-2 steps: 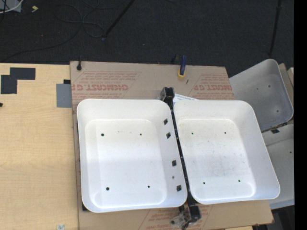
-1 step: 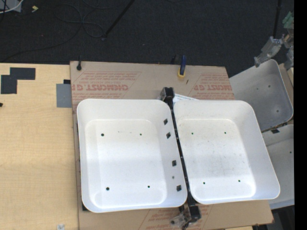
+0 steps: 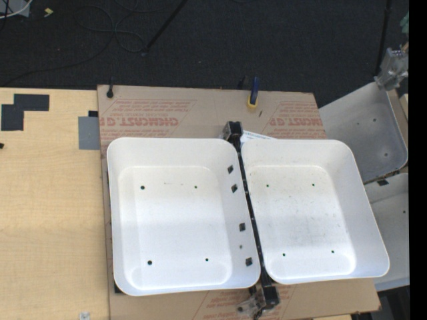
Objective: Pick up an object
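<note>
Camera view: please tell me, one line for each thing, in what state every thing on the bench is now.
Left bin: flat on the cardboard, upright, touching the other bin along the middle.
Right bin: flat, upright, its floor marked with grey scuffs.
Cardboard sheet: lying flat under both bins, its print upside down.
Blue-and-yellow clamp: standing at the far edge of the cardboard.
Black clips: in a row along the seam between the bins.
</note>
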